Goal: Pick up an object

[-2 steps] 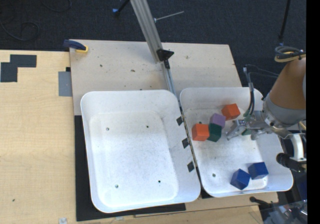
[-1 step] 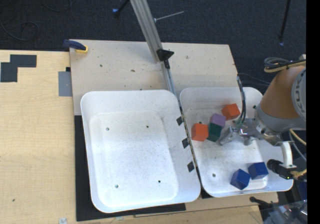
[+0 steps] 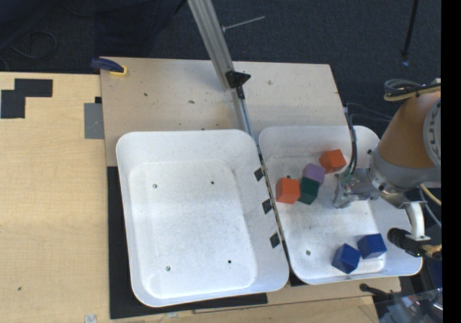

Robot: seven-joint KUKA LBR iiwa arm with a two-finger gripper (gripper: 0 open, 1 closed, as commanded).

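Several small blocks lie in the right bin [image 3: 317, 257]: an orange block [image 3: 332, 161] near the back, a purple block [image 3: 313, 173], a dark green block [image 3: 309, 190], and a second orange block [image 3: 287, 190] close to the divider. Two blue blocks [image 3: 346, 257] [image 3: 372, 245] rest near the front right corner. My gripper [image 3: 346, 195] hangs low over the right bin, just right of the purple and green blocks, below the orange block. Nothing shows between its fingers.
The left bin [image 3: 187, 220] sits beside the right one. A metal rail [image 3: 213, 33] slants up from the bins' divider at the back. The arm's orange band [image 3: 407, 134] fills the right side. Dark clips line the divider.
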